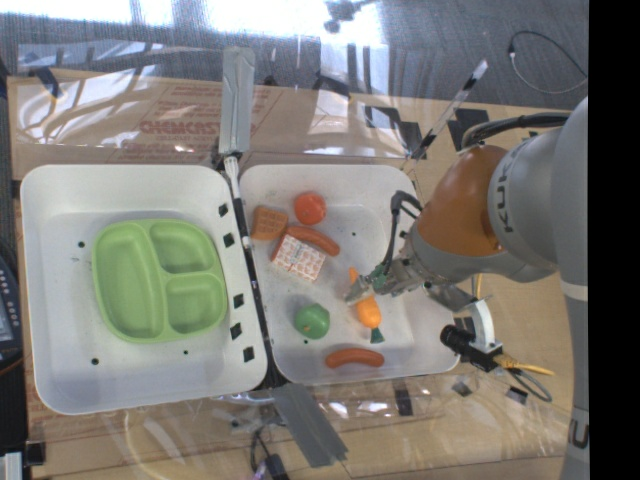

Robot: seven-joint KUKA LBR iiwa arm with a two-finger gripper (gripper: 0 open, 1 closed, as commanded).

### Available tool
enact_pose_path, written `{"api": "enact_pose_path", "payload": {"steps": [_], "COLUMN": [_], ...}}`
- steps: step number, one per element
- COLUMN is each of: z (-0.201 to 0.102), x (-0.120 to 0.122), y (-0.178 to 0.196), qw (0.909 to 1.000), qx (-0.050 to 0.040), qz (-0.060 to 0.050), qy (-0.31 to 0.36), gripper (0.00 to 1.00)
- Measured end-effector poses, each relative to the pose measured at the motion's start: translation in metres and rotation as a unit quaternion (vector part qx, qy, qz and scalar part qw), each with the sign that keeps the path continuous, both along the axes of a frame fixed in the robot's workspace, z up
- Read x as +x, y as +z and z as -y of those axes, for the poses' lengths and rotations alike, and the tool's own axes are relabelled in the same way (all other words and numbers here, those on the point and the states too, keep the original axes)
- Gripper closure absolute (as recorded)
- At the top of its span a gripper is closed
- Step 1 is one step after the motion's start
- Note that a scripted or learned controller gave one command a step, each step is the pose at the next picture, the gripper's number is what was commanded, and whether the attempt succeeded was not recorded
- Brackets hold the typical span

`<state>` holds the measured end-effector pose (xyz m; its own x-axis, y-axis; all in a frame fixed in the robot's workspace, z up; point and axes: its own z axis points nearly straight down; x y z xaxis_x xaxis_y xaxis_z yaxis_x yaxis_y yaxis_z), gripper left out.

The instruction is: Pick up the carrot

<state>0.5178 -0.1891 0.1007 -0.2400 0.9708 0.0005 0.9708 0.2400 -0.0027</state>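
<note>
1. two shallow white bins sat side by side on the bench: left bin [50,268] and right bin [420,353], parted by a dark divider.
2. held a green divided plate [160,278] with three compartments, lying in the left bin.
3. lay in the right bin, low and right of centre: the carrot [369,314], a short stubby orange body, rounded at the upper end, tapering toward a small dark green stub at its lower end, pointing down toward the near wall.
4. hung just above and left of the carrot's upper end: the gripper [362,288], metal-grey, low over the bin floor, touching or nearly touching the carrot; could not tell which.
5. could not tell whether the tool was spread or pressed together; saw no carrot plainly between its tips.
6. reached in from the right: the arm [530,208], grey, with its orange band [460,213] over the bin's right wall.
7. shared the right bin: an orange-red tomato [310,208] near the top, a brown toast piece [268,223] beside the divider, a reddish sausage [318,238], a checked white box [298,258] just below it.
8. rested lower down: a green pepper [313,319] left of the carrot, a second sausage [354,358] below it, near the front wall, apart from the carrot.
</note>
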Motion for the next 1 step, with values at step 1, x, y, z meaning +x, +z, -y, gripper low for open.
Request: {"api": "enact_pose_path", "payload": {"steps": [1], "z": [-0.0049], "x": [0.0207], "y": [0.0928], "qw": [0.9823], "qx": [-0.0007], "qz": [0.0], "qy": [-0.187], "gripper": [1.0]}}
